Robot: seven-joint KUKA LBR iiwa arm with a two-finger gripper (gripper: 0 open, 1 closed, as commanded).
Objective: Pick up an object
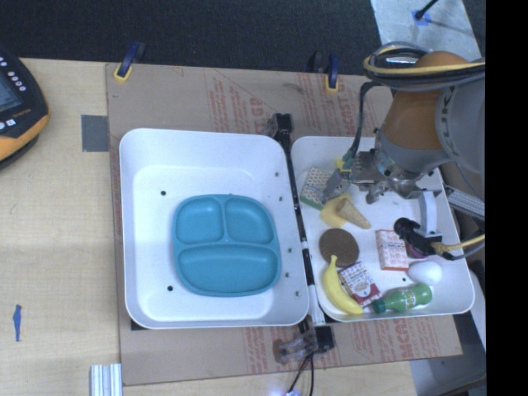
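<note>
The gripper [334,186] hung low over the back left part of the right bin [462,304], its dark tips close to a pale yellow wedge [345,213] and a small greenish packet [313,186]. From where I stood I could not tell whether its fingers were spread or closed, and nothing showed between them.

The likeliest object to pick was that wedge, just beside the tips. To do it well, I judged the arm should centre over the wedge's thick end, come straight down, and close across its narrow width, keeping off the packet and the bin wall.

Other things lay nearer the front: a brown disc [339,245], a banana [336,288], a red-and-white packet [358,280], another red packet [391,249], a white egg-like thing [426,271] and a green bottle [404,299]. The left bin [136,221] held a blue 3-part plate [225,244].

Red print ran along the cardboard [239,97], too faint to read; the packet labels were also unreadable.
</note>
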